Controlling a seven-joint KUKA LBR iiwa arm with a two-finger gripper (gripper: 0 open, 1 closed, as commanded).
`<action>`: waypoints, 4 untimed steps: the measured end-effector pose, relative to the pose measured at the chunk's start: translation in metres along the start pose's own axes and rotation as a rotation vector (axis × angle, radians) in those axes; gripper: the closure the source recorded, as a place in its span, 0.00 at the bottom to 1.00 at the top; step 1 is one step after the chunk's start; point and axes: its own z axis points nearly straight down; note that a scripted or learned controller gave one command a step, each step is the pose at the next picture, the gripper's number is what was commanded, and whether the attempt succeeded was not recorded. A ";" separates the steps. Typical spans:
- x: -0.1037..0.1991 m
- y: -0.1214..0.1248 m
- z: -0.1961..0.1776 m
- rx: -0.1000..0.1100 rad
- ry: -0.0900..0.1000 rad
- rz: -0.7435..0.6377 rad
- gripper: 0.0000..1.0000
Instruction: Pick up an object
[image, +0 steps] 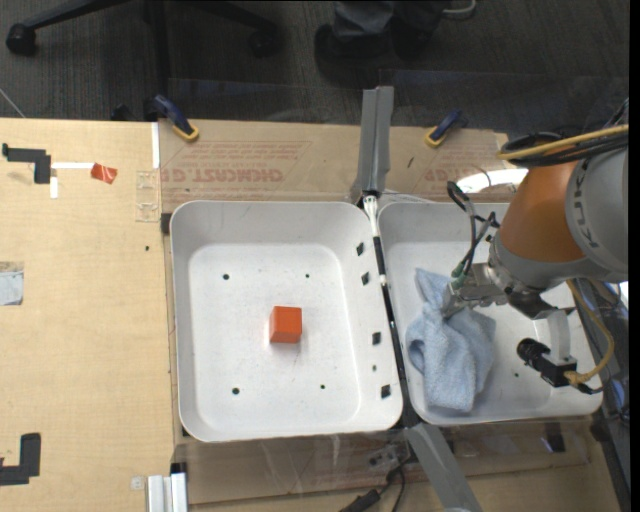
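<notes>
An orange-red block lies near the middle of the left white bin. A crumpled light blue cloth lies in the left half of the right bin. My gripper reaches down from the right onto the cloth's upper part, its tip touching or pressed into the fabric. The grey arm with its orange band hangs over the right bin's far side and hides part of it.
A grey divider bar runs between the bins at the back. Brown cardboard lies behind the bins, with clamps at its far edge. A wooden bench top with a small red tag stretches to the left. Black cables hang by the arm.
</notes>
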 end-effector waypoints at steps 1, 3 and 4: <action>0.010 0.053 -0.091 0.000 -0.003 0.109 1.00; -0.016 0.084 -0.095 0.003 -0.003 0.136 1.00; -0.012 0.107 -0.093 0.000 -0.003 0.176 1.00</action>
